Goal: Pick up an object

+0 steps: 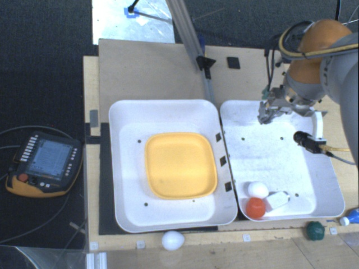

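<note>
Two balls, red ball [256,208] and white ball [258,190], well apart from gripper [268,114]; finger state unclear.

Both bins [129,206] look like smooth white plastic, slightly glossy. Yellow plate [181,165] in left bin: matt plastic. Red ball [256,208] and white ball [257,189], near corner of right bin: smooth, shiny. Bench board [146,66] looks like matt cardboard or wood. Gripper [268,114]: dull grey metal.
</note>
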Available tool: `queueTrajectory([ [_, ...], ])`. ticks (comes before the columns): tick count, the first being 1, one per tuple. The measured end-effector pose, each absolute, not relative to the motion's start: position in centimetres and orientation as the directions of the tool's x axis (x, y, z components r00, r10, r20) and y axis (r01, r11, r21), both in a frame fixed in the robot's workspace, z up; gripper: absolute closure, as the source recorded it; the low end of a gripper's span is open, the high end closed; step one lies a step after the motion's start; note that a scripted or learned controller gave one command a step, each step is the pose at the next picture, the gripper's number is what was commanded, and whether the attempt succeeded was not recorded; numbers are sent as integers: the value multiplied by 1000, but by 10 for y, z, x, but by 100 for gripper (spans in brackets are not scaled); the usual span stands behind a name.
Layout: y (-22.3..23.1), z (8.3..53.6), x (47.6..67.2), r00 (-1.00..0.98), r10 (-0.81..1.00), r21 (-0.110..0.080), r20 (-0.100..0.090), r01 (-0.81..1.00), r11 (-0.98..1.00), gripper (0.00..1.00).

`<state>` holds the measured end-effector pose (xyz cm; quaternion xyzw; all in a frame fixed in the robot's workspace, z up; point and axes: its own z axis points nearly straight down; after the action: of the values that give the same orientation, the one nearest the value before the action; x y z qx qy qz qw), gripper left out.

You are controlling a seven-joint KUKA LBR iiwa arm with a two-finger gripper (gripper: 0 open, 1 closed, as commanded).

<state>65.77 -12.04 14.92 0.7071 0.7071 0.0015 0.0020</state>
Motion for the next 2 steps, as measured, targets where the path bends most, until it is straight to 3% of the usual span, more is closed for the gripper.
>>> queueTrajectory([
  [2,-121,230,666,-1,1000,4,0,1000,1,100],
])
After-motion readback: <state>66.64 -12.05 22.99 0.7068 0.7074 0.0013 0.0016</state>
